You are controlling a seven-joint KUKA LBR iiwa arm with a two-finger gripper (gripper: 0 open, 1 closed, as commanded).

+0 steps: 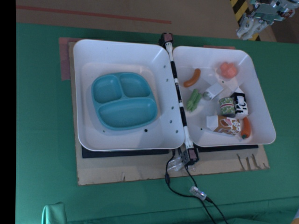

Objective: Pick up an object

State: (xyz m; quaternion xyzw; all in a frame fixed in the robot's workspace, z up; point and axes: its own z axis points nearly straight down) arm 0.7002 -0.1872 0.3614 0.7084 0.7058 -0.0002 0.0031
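Claw [252, 26], grip state can't tell, hangs well above-right of the sausage [192, 78]. Toys crowded w/ each other; descent may nudge neighbours, miss.

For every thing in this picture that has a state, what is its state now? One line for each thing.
Gripper: raised beyond the far right corner of the bins, holding nothing.
Blue plate: lying flat in the left bin, nothing on it.
Sausage: lying loose in the right bin.
Green pods: lying near the divider.
Carton: lying on its side.
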